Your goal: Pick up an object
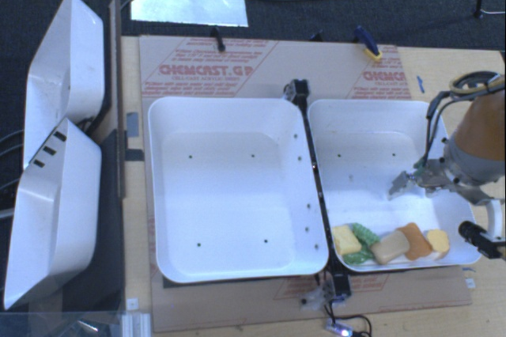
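Note:
Several small food-like pieces lie in a row along the front wall of the right bin (371, 118): a yellow block (345, 239), a green piece (364, 239), a beige piece (387, 248), an orange piece (415, 240) and a small yellow piece (438, 242). The arm's orange band (481, 131) shows at the right edge. My gripper (405, 183) hangs over the right bin's floor, behind the row and apart from every piece. It points left, roughly above the beige piece's far side.
The left bin (170, 169) stands beside the right one, a dark divider strip (315, 169) between them. Two spare white bins (55, 161) lean at the far left. A blue-and-yellow clamp (368, 43) sits on the cardboard behind the bins. Cables loop near the arm (474, 82).

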Available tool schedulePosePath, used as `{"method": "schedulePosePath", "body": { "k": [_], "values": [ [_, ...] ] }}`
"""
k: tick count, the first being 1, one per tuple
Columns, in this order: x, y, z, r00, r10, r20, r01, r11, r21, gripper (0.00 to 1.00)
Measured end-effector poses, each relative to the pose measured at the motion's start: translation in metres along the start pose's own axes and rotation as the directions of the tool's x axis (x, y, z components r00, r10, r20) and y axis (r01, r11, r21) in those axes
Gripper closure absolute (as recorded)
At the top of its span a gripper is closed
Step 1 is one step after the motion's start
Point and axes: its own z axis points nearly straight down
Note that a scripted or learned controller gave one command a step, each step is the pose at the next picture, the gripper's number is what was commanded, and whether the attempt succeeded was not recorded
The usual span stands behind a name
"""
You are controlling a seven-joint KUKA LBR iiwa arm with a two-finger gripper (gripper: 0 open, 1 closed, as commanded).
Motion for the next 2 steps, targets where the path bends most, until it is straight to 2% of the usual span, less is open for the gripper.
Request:
{"method": "schedulePosePath", "body": {
  "k": [1,2],
  "values": [
    [0.062,-0.030,0.009,1.000,-0.003,-0.002,0.003,1.000,0.003,0.00],
    [0.060,0.018,-0.046,1.000,-0.001,0.000,0.001,1.000,-0.003,0.00]
  ]
}}
